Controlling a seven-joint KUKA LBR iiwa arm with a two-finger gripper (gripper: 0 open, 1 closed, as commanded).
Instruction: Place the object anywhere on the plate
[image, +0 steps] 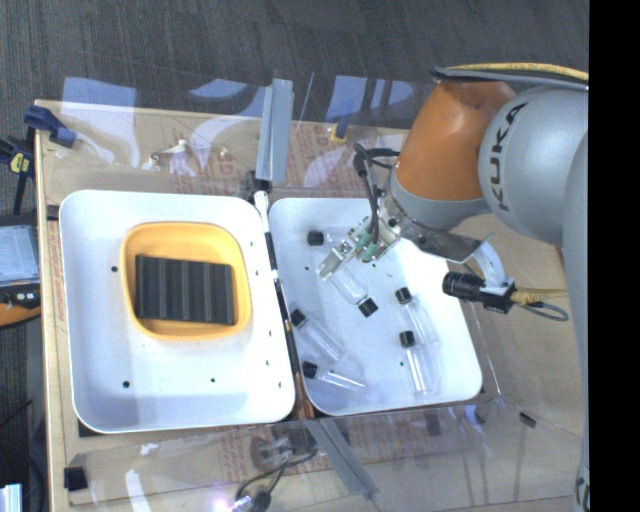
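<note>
The tool (335, 258) hangs low over the right bin (455, 375), near clear vials (345, 290), probably seeking one for the plate (185, 245).

"KUKA" lettering on arm (530, 150).

Two white bins (100, 400), one yellow plate (185, 240), about five clear black-capped vials (418, 360)
</note>
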